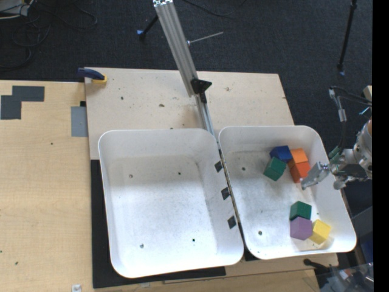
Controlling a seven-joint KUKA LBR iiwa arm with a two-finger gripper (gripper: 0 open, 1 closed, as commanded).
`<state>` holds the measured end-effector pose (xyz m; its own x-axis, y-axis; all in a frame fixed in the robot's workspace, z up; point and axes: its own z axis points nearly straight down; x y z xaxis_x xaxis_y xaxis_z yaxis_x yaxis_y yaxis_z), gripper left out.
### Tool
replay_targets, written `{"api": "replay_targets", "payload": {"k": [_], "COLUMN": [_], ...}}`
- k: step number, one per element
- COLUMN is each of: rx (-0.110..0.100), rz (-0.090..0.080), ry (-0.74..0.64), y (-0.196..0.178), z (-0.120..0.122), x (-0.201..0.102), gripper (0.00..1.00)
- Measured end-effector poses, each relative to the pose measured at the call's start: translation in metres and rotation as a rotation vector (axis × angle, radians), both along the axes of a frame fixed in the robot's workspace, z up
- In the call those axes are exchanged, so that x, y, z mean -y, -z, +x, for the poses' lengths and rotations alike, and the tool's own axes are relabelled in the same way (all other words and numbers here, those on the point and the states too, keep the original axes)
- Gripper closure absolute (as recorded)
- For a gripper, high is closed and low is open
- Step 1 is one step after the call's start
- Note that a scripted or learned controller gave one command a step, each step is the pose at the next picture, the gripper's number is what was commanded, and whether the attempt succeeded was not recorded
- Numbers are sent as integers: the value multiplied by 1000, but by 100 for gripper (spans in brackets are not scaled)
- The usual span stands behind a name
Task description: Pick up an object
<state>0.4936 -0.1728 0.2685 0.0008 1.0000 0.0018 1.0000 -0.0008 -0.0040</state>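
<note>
The right bin (328,157) holds several blocks. A blue block (281,152), an orange block (299,156), a red-orange block (298,170) and a green block (274,169) cluster near its far right. A dark green block (300,210), a purple block (300,229) and a yellow block (321,230) lie near its front right corner. My gripper (323,178) hangs over the bin's right rim, just right of the red-orange block. It is open, with nothing between its fingers.
The left bin (121,145) sits beside the right one, with black clips (225,193) along the shared wall. A slanted aluminium post (182,53) rises behind the bins. A blue and yellow clamp (92,75) lies at the bench's far left corner.
</note>
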Motion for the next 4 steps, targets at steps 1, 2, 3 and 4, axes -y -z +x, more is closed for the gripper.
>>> {"api": "replay_targets", "payload": {"k": [1,2,3,4], "rx": [1,-4,-5,-1], "rz": [0,1,1,0], "ry": [2,1,0,1], "y": [0,45,91,136], "z": [0,4,-1,2], "x": [1,-1,2,-5], "gripper": [0,0,0,0]}}
